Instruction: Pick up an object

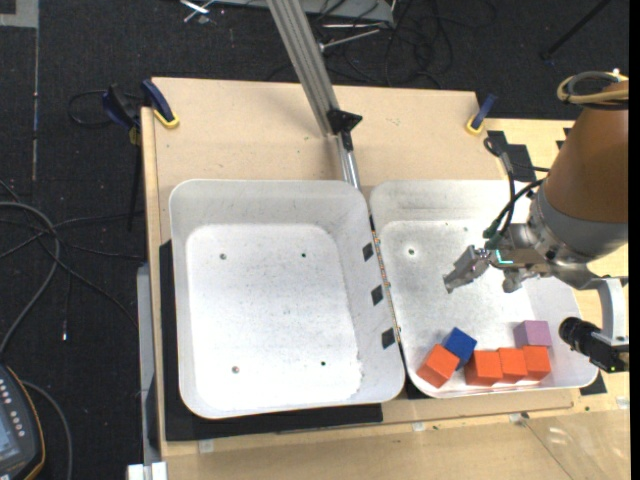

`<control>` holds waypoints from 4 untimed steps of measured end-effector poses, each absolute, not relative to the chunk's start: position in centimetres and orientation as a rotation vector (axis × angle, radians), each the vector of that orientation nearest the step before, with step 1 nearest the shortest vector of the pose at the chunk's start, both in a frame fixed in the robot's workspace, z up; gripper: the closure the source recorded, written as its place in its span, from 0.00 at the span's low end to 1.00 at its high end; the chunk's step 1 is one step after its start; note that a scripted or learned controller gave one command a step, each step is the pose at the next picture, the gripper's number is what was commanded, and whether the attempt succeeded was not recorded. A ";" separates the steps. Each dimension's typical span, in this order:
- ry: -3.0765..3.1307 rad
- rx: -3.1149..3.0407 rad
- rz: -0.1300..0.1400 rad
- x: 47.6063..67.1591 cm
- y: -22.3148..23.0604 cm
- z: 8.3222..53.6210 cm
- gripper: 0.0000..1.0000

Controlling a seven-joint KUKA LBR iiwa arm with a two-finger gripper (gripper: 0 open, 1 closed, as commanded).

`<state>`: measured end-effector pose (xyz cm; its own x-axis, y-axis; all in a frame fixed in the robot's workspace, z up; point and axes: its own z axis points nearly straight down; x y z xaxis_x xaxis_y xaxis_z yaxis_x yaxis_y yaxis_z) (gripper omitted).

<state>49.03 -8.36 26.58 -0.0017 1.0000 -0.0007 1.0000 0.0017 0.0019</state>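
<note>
My gripper [488, 275] hangs over the middle of the right bin [420, 218], open, with nothing between its fingers [462, 272]. Below it, along the bin's near edge, lies a cluster of small blocks. An orange block [437, 365] sits leftmost, with a blue block [460, 345] touching its upper right. Beside them is a row of orange blocks [511, 364], and a pale purple block [533, 333] rests just behind the row's right end. The gripper is well above and apart from all of them.
The left bin [200, 208] sits beside the right one, the two sharing a raised rim [375, 268] with black clips. A slanted metal pole [305, 53] crosses the back of the bench. The arm's grey and orange body [590, 183] overhangs the right bin's right side.
</note>
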 end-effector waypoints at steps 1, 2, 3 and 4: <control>2.225 2.227 -0.008 49.7 -8.3 19.1 0.00; 2.233 2.211 0.005 49.0 -1.0 21.5 0.00; 2.211 2.224 -0.002 54.5 -8.7 19.4 0.00; 2.215 2.227 -0.001 52.9 -15.5 9.3 0.00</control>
